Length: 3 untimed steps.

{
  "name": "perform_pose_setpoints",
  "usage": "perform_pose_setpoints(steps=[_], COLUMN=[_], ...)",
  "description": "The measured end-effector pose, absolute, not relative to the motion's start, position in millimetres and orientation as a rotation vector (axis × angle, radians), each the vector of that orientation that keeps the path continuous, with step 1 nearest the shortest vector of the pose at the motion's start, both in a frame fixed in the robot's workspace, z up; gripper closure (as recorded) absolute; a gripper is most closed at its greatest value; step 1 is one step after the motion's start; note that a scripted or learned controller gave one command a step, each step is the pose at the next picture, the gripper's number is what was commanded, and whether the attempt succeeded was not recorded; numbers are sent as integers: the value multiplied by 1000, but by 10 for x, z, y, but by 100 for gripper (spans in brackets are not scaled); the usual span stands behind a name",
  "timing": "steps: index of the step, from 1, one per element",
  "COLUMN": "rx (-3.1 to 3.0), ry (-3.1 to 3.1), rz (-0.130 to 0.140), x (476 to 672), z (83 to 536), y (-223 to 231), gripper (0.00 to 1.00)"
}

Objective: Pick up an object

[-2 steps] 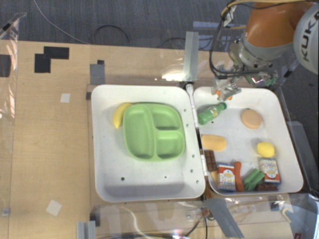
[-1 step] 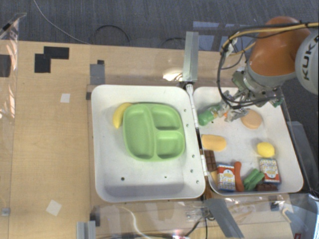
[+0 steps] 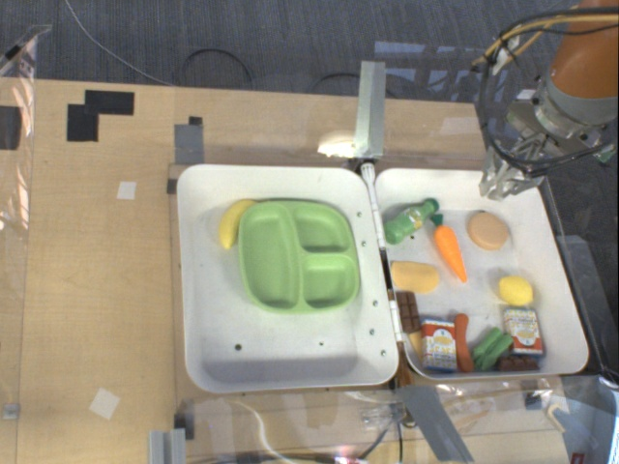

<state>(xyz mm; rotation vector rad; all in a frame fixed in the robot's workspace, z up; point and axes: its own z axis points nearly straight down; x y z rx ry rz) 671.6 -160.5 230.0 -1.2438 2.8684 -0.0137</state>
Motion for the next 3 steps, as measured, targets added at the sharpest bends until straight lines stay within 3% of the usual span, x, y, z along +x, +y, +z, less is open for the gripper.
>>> perform_pose_setpoints(steps=[1,2,3], rx=[-1299,-1136,-1252], ry=[2845,2903,2878], rz=[-9,-20,-1], x=[6266,6733,5193], z=[985,2548,1685], y=[-928,-1239,-1419], gripper=[100,100,100])
